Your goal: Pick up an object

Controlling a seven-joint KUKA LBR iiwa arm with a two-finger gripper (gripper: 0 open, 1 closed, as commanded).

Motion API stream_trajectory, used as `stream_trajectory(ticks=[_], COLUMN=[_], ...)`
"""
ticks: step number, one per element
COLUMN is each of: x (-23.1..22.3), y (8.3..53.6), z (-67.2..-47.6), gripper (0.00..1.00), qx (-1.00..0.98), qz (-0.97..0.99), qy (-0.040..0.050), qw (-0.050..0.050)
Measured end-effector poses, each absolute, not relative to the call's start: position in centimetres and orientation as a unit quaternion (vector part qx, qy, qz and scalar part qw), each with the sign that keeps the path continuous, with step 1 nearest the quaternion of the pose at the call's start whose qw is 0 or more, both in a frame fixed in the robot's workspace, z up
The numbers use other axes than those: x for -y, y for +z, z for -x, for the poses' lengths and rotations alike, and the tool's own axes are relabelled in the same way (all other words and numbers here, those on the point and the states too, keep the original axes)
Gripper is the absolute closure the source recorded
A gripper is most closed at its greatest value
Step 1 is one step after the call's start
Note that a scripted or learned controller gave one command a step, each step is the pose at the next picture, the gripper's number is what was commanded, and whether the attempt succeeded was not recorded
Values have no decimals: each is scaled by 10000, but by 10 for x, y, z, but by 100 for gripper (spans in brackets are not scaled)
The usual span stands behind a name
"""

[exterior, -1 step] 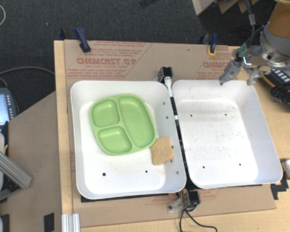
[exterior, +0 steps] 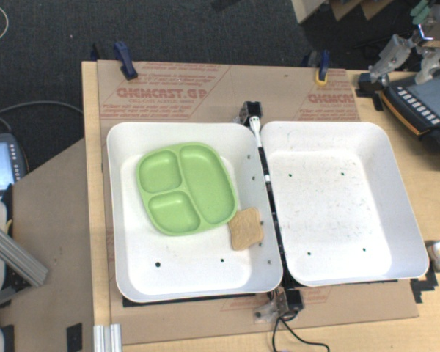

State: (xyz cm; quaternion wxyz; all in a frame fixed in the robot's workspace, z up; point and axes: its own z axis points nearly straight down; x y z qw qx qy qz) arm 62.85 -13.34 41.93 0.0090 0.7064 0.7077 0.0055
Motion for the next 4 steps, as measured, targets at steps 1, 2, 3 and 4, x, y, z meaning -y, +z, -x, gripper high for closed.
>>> stream_trajectory(ticks=[1, 2, 3, 4], x=[143, 141, 121, -21], y=[546, 547, 464, 370], z=[-560, -563, -501, -477], gripper=[0, 100, 100, 100], qx=[-7061, -7074, -7068, -7125], qz=[-7081, -7068, -7074, -7016], qy=[52, 11, -28, -31], qw=[92, 41, -45, -58])
